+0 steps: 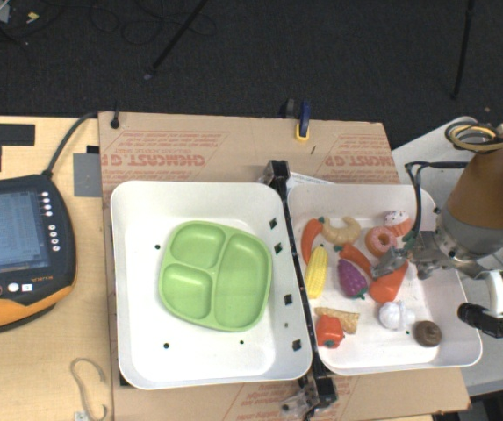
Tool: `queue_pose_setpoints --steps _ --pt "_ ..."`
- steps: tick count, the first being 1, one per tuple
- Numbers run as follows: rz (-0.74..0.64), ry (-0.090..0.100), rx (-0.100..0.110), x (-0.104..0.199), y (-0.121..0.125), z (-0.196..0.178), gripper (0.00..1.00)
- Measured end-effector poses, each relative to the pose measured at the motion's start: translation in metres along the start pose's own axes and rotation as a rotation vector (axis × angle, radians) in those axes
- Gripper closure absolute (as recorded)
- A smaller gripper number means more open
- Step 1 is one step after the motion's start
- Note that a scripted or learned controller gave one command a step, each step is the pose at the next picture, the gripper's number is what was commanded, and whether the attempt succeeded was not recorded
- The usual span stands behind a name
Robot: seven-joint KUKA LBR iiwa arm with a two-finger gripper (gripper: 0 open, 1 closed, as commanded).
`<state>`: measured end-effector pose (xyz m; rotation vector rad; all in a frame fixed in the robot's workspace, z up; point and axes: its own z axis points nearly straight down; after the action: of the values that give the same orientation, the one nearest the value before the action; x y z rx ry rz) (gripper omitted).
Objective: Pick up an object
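The arm comes in over the right edge of the counter and its claw [398, 261] is down among the toy food in the right bin [462, 358], near the bin's middle. The claw's tips sit right at an orange-red carrot [390, 283], and I cannot tell whether they are spread or closed, or whether anything is caught between them.

The carrot lies slanted, its long axis running from the bin's near-left toward the far-right edge, the thin end seeming to point up at the claw. A purple grape bunch [352, 278] touches its left side and a white garlic bulb [391, 315] lies just below.

To do this well, I'd say the claw should close across the carrot's narrow width, not along its length, and lift straight up so the neighbours stay put.

The left bin [137, 235] holds a green divided plate [215, 275].
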<state>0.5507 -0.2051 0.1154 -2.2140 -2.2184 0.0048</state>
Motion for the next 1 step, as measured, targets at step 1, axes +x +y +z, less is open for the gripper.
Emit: queue_pose_setpoints --steps 1 --pt "0.0 -0.001 -0.003 0.0031 0.0005 0.0296 0.0"
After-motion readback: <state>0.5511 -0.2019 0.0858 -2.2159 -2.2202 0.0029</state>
